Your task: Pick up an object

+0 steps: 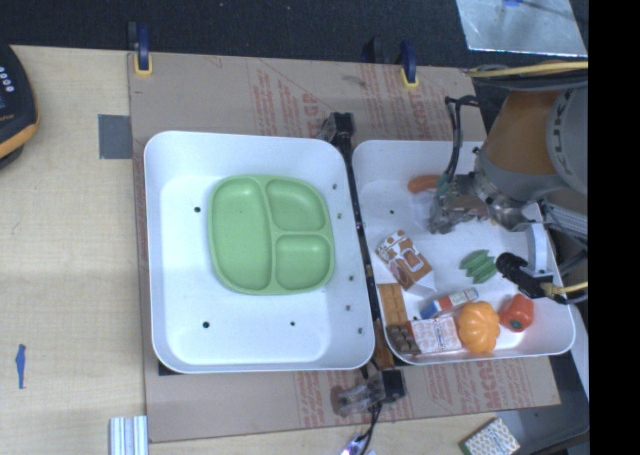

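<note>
In the right bin (372,175), nearest lie a carton (436,335), an orange pumpkin (479,326) and a red pepper (516,312). Farther back sit a brown packet (403,258) and a green pod (480,264). Beyond, the gripper (447,215) hangs low; whether its fingers are open, I cannot tell. The left bin (170,243) holds a green plate (270,234).

lab | clamped cardboard bench (250,93) | white bins (170,243) | toy food
</note>
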Controlling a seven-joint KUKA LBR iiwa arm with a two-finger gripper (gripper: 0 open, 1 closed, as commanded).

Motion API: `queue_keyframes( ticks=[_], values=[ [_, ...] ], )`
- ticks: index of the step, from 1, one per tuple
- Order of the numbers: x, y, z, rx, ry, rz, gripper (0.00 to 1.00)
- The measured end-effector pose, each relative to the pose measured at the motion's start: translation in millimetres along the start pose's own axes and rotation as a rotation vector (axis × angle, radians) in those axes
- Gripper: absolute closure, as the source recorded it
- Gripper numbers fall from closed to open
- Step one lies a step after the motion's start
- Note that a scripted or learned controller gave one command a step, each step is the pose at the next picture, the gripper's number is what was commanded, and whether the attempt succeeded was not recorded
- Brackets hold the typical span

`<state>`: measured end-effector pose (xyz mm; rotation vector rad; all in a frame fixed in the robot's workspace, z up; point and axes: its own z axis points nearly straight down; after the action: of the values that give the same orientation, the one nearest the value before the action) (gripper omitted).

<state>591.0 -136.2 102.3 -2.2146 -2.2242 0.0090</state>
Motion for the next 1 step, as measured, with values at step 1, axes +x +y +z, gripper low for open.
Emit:
queue_keyframes(
  ticks=[1],
  values=[
    [0.2, 0.0, 0.3, 0.000, 0.000, -0.001, 0.00]
  ],
)
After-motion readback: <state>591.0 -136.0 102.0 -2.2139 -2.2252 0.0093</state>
